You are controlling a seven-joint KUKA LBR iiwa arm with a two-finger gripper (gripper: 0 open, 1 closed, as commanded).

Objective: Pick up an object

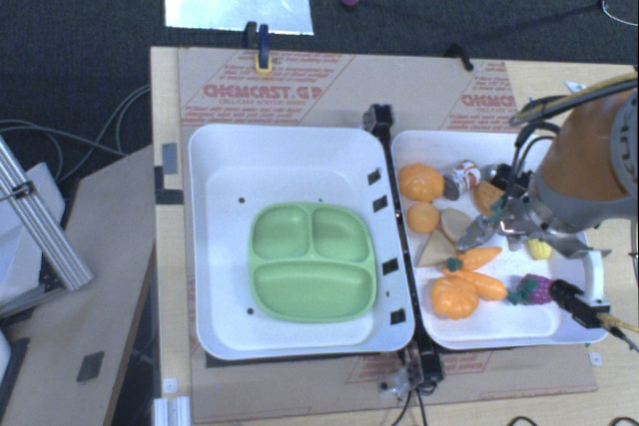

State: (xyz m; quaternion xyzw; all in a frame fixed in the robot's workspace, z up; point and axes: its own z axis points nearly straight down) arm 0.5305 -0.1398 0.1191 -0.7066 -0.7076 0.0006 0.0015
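Your end effector hangs low in the right bin among toy foods, beside a carrot; a green plate sits in the left bin.

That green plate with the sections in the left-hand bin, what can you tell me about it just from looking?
The pale green sectioned plate looks like smooth moulded plastic, a rounded rectangle with soft corners. Raised ridges split it into three compartments: two smaller ones side by side along the far edge and one long one along the near edge. It lies flat, right way up, roughly in the middle of the left white bin, resting on the bin's floor. The robot's gripper is over in the other bin, well apart from it.
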